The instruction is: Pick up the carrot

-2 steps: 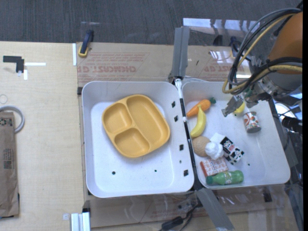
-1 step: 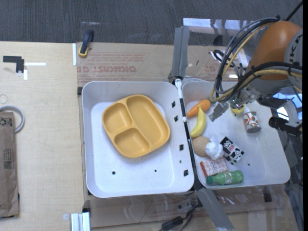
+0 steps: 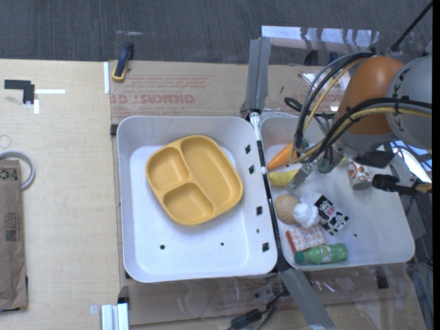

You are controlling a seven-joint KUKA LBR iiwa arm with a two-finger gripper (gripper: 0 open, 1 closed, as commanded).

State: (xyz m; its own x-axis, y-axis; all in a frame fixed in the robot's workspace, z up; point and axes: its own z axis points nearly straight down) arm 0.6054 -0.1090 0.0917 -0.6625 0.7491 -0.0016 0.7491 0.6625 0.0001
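Your claw (image 3: 304,172) hangs low over the far left part of the right bin (image 3: 385,243), under a sheaf of black and yellow cables; you cannot tell from here how it stands. The carrot (image 3: 281,158) lies just left of it, against the bin's left wall, with a banana (image 3: 284,178) touching it on the near side. Nearer you in the same bin you have one brown egg-shaped thing (image 3: 285,207), one white lump (image 3: 306,214), one black-and-white carton (image 3: 332,214), one red-and-white packet (image 3: 305,238) and one green bottle (image 3: 322,254) on its side. One small can (image 3: 359,174) lies to the right of the claw. The left bin (image 3: 137,239) holds one yellow plate (image 3: 194,179) with three compartments. Both bins sit on a pale wooden worktop (image 3: 62,184), over a sheet of cardboard (image 3: 179,88). A brown paper bag (image 3: 12,232) lies at the far left, and dark grey carpet (image 3: 137,5) runs beyond the worktop.
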